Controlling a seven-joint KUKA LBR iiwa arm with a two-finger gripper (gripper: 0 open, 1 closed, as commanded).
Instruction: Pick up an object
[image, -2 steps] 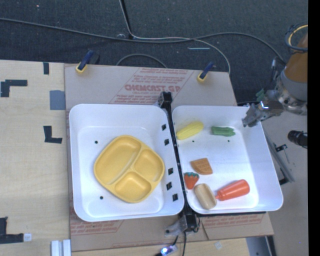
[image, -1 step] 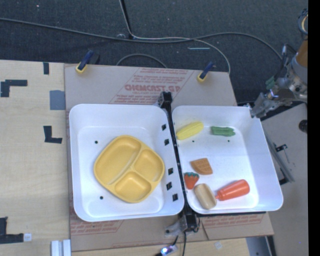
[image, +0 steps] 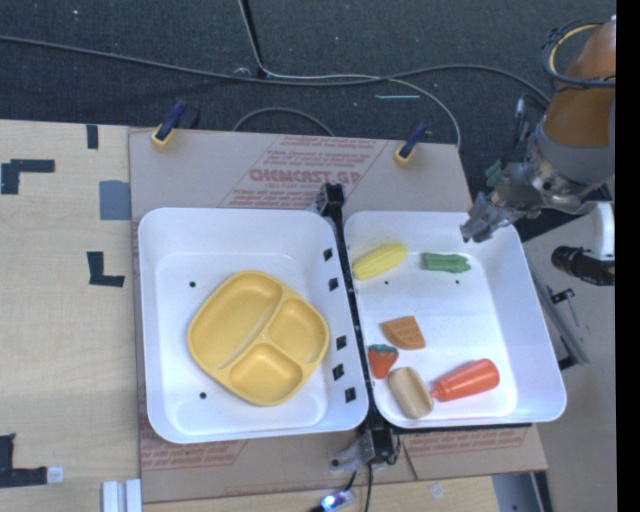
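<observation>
Item 1, end effector: it hung over the upper right corner of the right bin, at the rim; whether it was open or closed could not be told at this size, and nothing was seen gripped in it. Item 2, green vegetable: the nearest candidate for the pick, it lay just below and slightly left of the end effector, flat on the bin floor, long axis running left to right across the view, its darker end pointing left, away from the end effector. Item 3, yellow corn cob: further left of the end effector, beyond the green piece, long axis left to right with a slight rise toward the right end. Item 4, orange wedge: below and left, well apart from the end effector, no clear long axis. Item 5, orange carrot: far below the end effector, long axis tilted, thick end up and right. Item 6, tan bread roll and small strawberry: far below and left, near the divider. Item 7, yellow divided plate: in the left bin, farthest left. Judgement: a short descent down and left would reach item 2, grip set across its long axis.
</observation>
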